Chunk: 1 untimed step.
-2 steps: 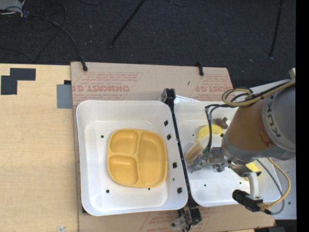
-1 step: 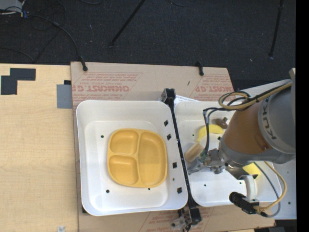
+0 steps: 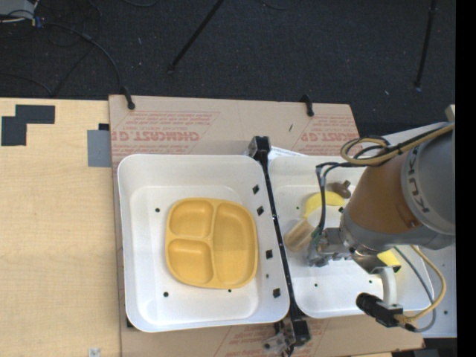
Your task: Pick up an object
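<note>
Two white bins point(image 3: 141, 192) sit side by side on the counter. The left one holds one yellow divided tray point(image 3: 211, 242). The right bin shows one yellow object point(image 3: 324, 202) and one tan object point(image 3: 298, 233).

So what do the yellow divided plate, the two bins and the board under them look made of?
Divided plate: likely molded plastic, matte yellow, with smooth rounded compartments. Bins: probably thin white plastic, slightly glossy, with soft formed rims. Board: cardboard, judging by its dull brown face with red print.
</note>
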### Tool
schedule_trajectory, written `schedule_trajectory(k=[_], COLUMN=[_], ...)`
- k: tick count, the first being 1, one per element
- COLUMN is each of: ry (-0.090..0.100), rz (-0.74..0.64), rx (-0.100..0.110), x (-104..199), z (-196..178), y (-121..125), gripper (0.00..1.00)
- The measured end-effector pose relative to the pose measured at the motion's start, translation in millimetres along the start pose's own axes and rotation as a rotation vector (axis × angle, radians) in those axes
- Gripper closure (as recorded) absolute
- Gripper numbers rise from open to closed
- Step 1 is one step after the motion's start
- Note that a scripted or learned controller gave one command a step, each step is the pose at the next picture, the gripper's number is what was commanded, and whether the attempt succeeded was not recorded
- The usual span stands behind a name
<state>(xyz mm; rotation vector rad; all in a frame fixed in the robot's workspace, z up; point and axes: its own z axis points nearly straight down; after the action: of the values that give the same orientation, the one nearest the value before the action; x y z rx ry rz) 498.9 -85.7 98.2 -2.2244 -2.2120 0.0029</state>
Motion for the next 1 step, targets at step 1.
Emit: schedule_trajectory(k=[1], ry=[-0.001], rz=[-0.005], rx=[-0.003], x=[-0.4], z=[-41.6], y=[-3.6], gripper=[1.00])
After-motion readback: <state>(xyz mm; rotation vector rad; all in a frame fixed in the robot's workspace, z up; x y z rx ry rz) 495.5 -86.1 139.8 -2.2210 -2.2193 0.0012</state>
